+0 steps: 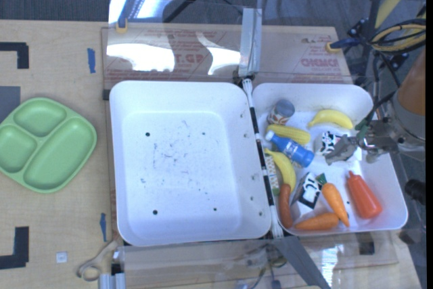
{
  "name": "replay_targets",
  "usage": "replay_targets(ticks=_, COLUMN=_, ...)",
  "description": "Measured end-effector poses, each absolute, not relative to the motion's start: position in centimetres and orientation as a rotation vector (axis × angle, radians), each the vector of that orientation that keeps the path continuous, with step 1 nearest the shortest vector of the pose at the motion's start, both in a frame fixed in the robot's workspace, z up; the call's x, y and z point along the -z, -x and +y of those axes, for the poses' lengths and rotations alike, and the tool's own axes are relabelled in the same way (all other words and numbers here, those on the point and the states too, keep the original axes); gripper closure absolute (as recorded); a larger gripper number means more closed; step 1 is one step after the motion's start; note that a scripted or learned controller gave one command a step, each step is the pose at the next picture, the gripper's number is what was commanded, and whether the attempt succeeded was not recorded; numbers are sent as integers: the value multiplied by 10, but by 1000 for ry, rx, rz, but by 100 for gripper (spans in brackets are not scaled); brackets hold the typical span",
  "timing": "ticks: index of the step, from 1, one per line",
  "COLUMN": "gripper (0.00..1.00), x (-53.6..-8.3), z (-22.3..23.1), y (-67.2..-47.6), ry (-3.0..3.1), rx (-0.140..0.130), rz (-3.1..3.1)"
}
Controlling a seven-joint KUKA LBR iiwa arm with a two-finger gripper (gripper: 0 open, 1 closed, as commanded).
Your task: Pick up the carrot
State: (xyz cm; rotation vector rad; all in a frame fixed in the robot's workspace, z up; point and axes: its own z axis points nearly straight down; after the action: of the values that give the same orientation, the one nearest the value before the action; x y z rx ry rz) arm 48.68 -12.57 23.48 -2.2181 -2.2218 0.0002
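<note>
- The carrot (335, 202), a short orange tapered toy vegetable, lies in the right white plastic bin (379, 101), below and a little left of the grey two-finger gripper (345, 147); its long axis runs slantwise, thick end up-left, tip down-right.
- A second orange piece (318, 222), long and lying nearly flat along the bin's near wall, sits further below the gripper; whether it is also a carrot I cannot tell.
- The gripper hangs over the bin's middle, near a black-and-white patterned block (329, 142), and nothing is visibly between its fingers; whether they are parted I cannot tell.
- I judge the coming move to be a short travel down-left with the wrist turned across the carrot's slant.
- Right of the carrot lies a red-orange plastic bottle (363, 195), close enough to be nudged.
- The clear panels behind the bins carry reddish mirrored print (319, 62), not readable; a black-and-white label (310, 191) just left of the carrot is also illegible.
</note>
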Motion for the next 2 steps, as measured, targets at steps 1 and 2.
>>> replay_targets(ticks=1, gripper=100, x=-244, z=-126, y=-488, ry=2219, rx=2, rz=-2223)
replay_targets(ticks=2, gripper=0, x=-244, z=-126, y=-488, ry=2219, rx=2, rz=-2223)
